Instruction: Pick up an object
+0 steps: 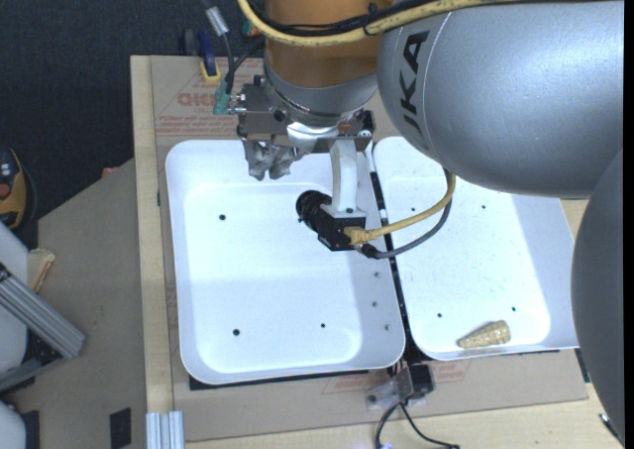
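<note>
A tan, wedge-shaped object (483, 336) lies near the front edge of the right bin (515, 239). My gripper (269, 164) hangs over the back edge of the left bin (267, 288), far from that object and up to its left. I see nothing held at its tip. The big grey arm with its orange band covers the back of both bins.
A black unit (323, 215) with a yellow cable is fixed beside the gripper, over the divide between the bins. Both bins rest on a brown board (154, 239). Metal framing (40, 313) stands off the bench at the left.
</note>
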Action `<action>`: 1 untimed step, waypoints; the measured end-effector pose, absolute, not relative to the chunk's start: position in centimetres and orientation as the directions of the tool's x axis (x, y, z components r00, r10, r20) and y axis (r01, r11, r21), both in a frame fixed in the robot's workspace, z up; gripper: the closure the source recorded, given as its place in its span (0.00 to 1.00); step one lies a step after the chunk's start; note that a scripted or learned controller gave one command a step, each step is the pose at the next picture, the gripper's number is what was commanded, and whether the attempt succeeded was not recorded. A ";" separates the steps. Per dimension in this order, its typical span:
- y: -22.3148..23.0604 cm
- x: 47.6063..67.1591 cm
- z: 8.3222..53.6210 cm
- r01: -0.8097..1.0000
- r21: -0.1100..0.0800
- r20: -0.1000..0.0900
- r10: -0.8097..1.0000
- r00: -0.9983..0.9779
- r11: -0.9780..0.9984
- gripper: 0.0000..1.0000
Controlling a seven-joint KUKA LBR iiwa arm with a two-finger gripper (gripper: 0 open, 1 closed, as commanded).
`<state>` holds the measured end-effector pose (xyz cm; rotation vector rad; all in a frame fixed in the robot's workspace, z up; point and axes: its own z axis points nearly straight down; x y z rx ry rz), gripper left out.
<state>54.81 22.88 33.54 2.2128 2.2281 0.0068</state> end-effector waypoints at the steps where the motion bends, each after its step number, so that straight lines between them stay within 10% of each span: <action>1: 22.4 49.8 28.3 1.000 -0.008 -0.002 1.000 -0.001 0.001 1.00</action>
